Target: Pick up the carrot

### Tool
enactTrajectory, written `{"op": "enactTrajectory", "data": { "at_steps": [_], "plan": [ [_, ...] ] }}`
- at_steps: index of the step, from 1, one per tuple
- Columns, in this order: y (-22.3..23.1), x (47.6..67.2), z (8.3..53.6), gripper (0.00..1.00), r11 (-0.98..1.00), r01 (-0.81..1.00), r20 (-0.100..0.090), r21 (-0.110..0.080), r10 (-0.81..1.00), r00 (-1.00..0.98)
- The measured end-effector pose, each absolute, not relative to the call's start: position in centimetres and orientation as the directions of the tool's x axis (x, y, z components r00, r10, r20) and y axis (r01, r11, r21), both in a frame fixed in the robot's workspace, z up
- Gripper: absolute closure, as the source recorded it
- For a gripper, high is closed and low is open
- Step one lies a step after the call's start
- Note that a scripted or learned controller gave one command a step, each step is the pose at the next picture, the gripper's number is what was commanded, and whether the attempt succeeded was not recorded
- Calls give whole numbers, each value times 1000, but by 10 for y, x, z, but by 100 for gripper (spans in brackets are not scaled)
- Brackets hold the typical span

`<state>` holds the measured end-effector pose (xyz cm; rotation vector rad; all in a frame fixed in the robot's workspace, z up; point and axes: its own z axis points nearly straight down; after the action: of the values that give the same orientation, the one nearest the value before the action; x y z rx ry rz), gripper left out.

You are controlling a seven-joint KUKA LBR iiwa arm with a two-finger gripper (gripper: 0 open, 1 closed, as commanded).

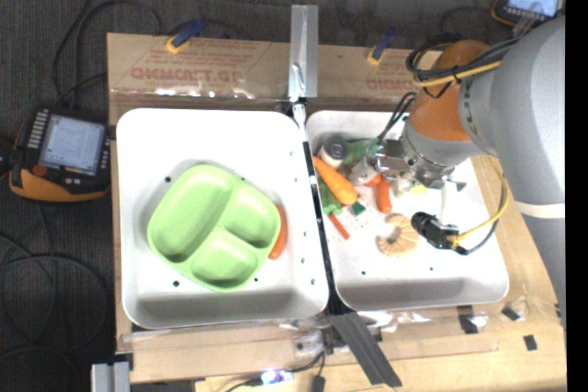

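Observation:
The carrot (334, 183) is orange and lies slantwise at the left side of the right bin (478, 280), close to the wall between the two bins. My gripper (383, 168) hangs low over the bin's upper middle, just right of the carrot and apart from it. The grey wrist and the orange band (439, 110) above it cover the place where the gripper meets the pile. A small red-orange piece (381, 194) pokes out right below the gripper.
Around the carrot lie a silver can (333, 149), green bits (360, 153), a red strip (338, 226), a yellow piece (411, 189) and a tan shrimp-shaped toy (398, 240). In the left bin (138, 289) sits a green divided plate (213, 225) with an orange sliver (278, 236) at its right edge.

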<state>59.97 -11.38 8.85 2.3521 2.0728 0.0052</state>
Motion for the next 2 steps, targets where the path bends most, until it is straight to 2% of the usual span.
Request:
{"op": "enactTrajectory", "data": {
  "at_steps": [1, 2],
  "plan": [
    [-113, 600, 99, 100, -125, 992, 1, 4, 992, 125],
    [-56, 556, 182, 100, -336, 942, -1, -5, 942, 336]
  ]
}}
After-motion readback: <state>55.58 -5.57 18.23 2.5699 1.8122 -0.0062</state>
